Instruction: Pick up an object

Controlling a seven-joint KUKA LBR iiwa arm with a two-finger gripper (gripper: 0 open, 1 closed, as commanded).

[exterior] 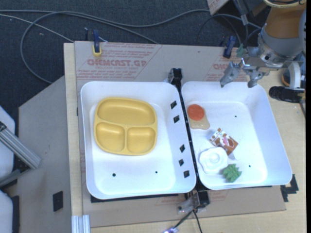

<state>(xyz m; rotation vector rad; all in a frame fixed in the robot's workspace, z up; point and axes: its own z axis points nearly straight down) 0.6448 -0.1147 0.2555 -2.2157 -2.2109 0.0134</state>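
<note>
The right bin (257, 130) holds several small items: an orange-red round piece on a tan slab (197, 115), a red-and-white patterned piece (223, 141), a white round lid-like object (213, 160) and a green toy (232, 173). My gripper (239, 77) hangs above the bin's far rim, open, with its two fingers spread and nothing between them. It is well clear of all the items, which lie toward the bin's left and near side.
The left bin (165, 164) holds a yellow three-compartment plate (126, 126). A black divider strip (180, 125) runs between the bins. Cardboard lies under both bins, and cables cross the dark floor behind.
</note>
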